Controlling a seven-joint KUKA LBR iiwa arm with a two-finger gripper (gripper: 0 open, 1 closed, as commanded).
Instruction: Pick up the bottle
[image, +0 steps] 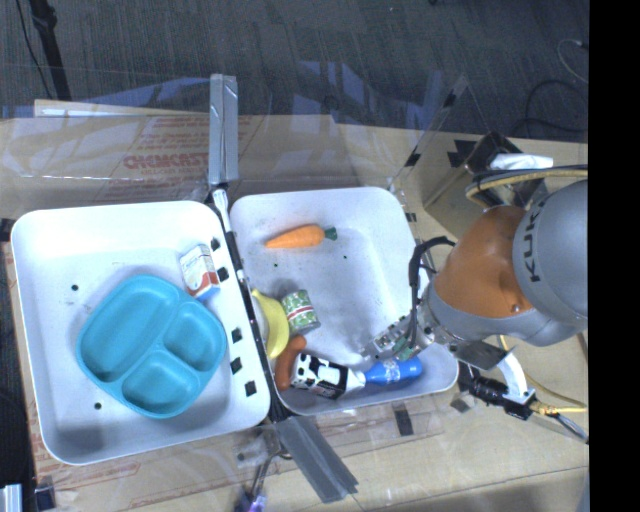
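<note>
Two shallow white bins sit side by side on the bench; the left bin (40, 300) holds a light blue plastic divided tray (150, 345) with three compartments, lying flat across the bin's middle, and a small white carton with a red and blue label (198, 268) resting just beyond the tray's far right corner, near the divider between the bins. The right bin (300, 205) holds an orange toy carrot with a green top (297, 237) lying on its side toward the far wall, well apart from the rest. Along the bin's left side lies a yellow rounded object (268, 322), with a small green-patterned can (299, 310) tilted against it. Below these, near the front wall, a black-and-white patterned object (322, 376) lies next to a reddish-brown piece (287, 362). The blue plastic bottle (395, 373) lies on its side at the front right corner of the right bin, just right of the black-and-white object and close to the front wall. The grey arm with its orange band (480, 280) reaches in from the right, and the gripper (396, 343) is low at the bottle's upper side, touching or just above it. Finger state: cannot tell, since the fingertips blur into the clutter.
</note>
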